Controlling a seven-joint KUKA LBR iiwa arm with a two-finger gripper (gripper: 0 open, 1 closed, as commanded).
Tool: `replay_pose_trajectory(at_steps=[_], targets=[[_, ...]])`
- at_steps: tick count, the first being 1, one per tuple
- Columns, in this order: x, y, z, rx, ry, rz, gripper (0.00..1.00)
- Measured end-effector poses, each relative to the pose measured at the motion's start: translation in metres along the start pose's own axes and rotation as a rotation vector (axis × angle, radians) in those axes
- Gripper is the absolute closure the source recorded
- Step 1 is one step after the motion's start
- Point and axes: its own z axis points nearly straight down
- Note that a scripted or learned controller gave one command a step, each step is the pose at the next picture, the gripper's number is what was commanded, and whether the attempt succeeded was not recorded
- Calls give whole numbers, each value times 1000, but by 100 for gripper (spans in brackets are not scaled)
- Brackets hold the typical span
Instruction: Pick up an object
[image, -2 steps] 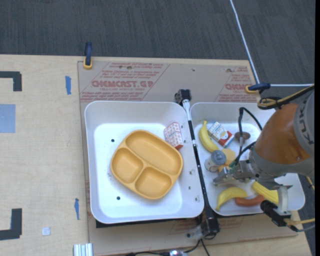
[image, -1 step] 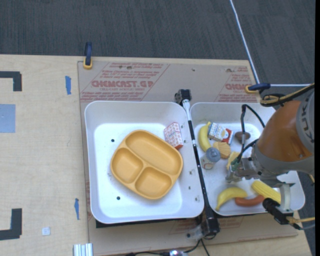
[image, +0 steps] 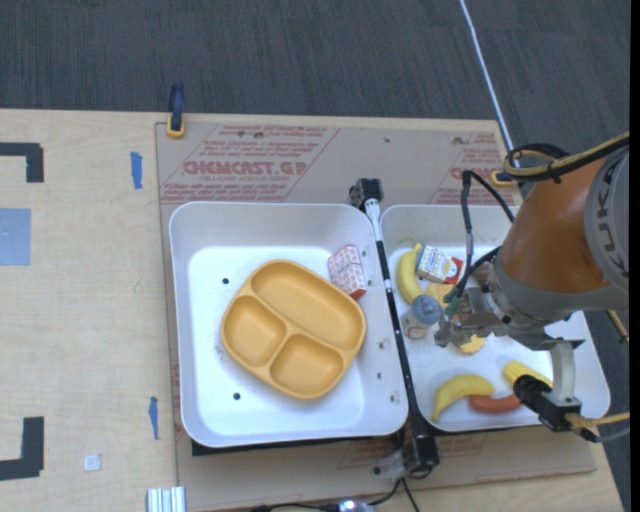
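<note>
Camera view has my gripper (image: 462, 335) low in the right bin (image: 590, 395), right of centre, over a yellow toy (image: 470, 345); its grip I cannot tell. I judge this the reaching step; next comes a firm close, then lifting.

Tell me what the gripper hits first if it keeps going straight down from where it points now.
Probably the yellow item lying under the gripper in the right bin; the depth between them is unclear from this slanted view.
</note>
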Motion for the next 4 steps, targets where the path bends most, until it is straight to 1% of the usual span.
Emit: replay_pose_trajectory(at_steps=[1, 2, 3, 4], targets=[[-48, -1, 0, -1, -2, 2, 100], [-48, -1, 0, 0, -2, 2, 0], [-59, 38, 99, -3, -1, 1, 0], [-60, 39, 89, -5, -2, 1, 100]])
